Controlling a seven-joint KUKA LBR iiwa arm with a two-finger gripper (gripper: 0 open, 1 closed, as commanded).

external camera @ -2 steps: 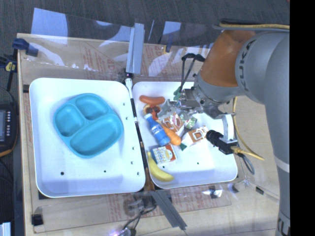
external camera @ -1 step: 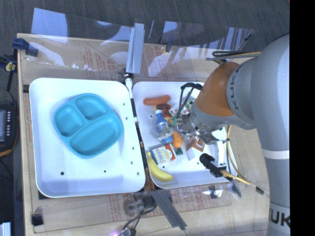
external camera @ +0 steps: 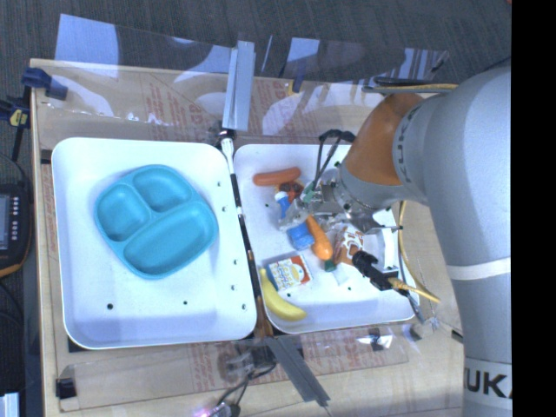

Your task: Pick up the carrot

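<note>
the grey arm comes in from the right and bends over the right bin, its orange band sitting above the wrist. the left bin lies beside it, the two touching along their inner edges, and holds a blue divided plate set at a tilt near its middle. the gripper hangs low over the middle of the right bin amid cables and dark parts; whether it is released or clenched i cannot tell from this angle. the carrot lies on the floor of the right bin just below the gripper, slanting down to the right, and nothing shows it being held. a banana rests at the bin's lower left corner, with a small snack packet just above it. a sausage lies near the bin's upper left. a small blue block sits just left of the carrot, touching or nearly so.
</note>
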